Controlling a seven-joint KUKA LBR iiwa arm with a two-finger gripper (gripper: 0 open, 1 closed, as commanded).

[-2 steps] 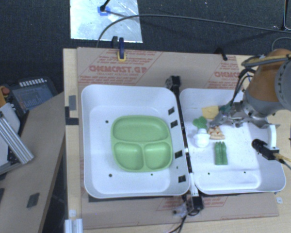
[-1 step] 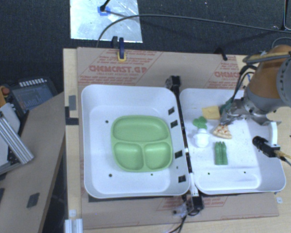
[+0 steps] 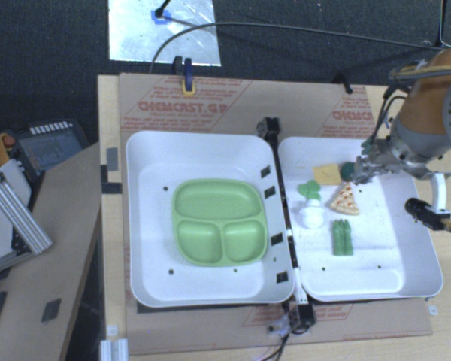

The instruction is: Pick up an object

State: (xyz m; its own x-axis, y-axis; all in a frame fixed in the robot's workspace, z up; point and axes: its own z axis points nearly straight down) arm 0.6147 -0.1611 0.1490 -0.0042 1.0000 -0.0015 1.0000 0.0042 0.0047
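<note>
The right bin [image 3: 406,273] holds several toy foods. A pizza slice [image 3: 345,200] lies near its middle, and a yellow cheese piece [image 3: 326,174] sits at the back left. A green broccoli piece [image 3: 309,190] rests above a white round piece [image 3: 313,217]. A green bean bundle [image 3: 342,238] lies nearer the front. My gripper [image 3: 359,169] is low over the bin's back, just right of the cheese and above the pizza slice. A small dark green thing [image 3: 347,171] sits at its tip; whether it is held is unclear.
The left bin [image 3: 150,277] carries a green divided plate [image 3: 218,221]. A black divider with clips [image 3: 279,201] runs between the bins. The grey arm [image 3: 428,119] comes in over the right bin's back right corner. A black-and-white fitting [image 3: 428,209] juts over the right rim.
</note>
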